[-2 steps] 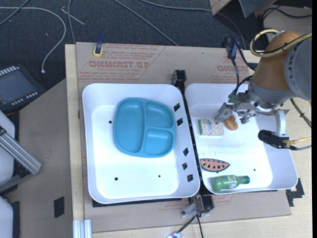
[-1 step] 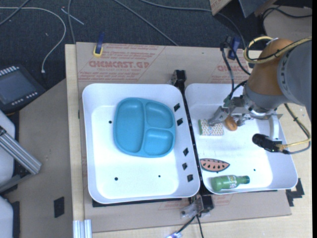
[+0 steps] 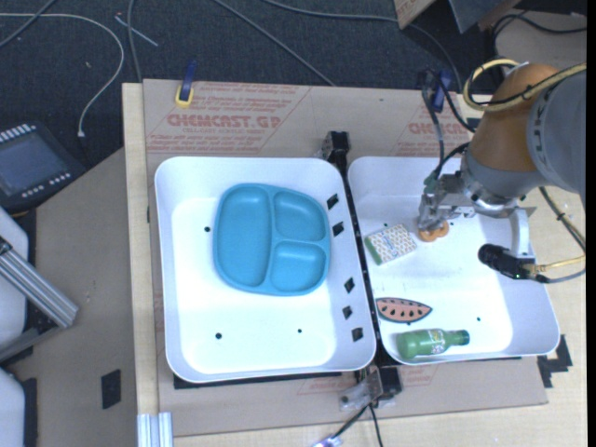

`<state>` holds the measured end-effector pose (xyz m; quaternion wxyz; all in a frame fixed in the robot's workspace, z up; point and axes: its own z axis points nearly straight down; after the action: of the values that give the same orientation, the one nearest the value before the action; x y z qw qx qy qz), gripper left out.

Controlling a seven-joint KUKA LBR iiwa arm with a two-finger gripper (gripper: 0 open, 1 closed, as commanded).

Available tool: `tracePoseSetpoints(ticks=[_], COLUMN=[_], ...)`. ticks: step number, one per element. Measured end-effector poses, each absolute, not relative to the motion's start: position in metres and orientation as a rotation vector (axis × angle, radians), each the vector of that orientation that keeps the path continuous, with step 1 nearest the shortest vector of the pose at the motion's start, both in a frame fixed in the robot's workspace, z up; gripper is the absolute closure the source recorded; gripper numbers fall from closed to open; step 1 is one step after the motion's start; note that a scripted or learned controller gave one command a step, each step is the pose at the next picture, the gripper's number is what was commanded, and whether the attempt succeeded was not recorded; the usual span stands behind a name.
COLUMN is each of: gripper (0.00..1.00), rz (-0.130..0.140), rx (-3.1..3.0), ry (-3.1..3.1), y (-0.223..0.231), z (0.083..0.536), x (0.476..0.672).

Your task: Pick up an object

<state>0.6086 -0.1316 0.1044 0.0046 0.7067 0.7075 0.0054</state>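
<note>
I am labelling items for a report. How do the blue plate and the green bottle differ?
The blue plate lies in the left bin; the green bottle lies in the right bin. The plate is much larger, flat, with three compartments; the bottle is small, on its side. Both rest untouched.

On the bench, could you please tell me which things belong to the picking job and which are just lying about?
Job:
- two-finger gripper
- small orange object at the gripper tip
- checkered flat packet
- watermelon-slice toy
- green plastic bottle

Lying about:
- blue divided plate
- loose cables
</note>
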Motion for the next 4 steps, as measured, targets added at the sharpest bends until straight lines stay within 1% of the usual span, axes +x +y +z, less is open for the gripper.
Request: tracePoseSetpoints(ticks=[1, 2, 3, 4], gripper=[1.00, 1.00, 1.00, 1.00], rz=[0.004, 0.006, 0.004, 0.005], rx=[2.219, 2.216, 2.217, 2.214], ry=[2.220, 2.220, 2.221, 2.228], y=[-0.133, -0.128, -0.128, -0.066], z=[0.149, 0.194, 0.219, 0.225], x=[0.606, 0.609, 0.610, 0.617])
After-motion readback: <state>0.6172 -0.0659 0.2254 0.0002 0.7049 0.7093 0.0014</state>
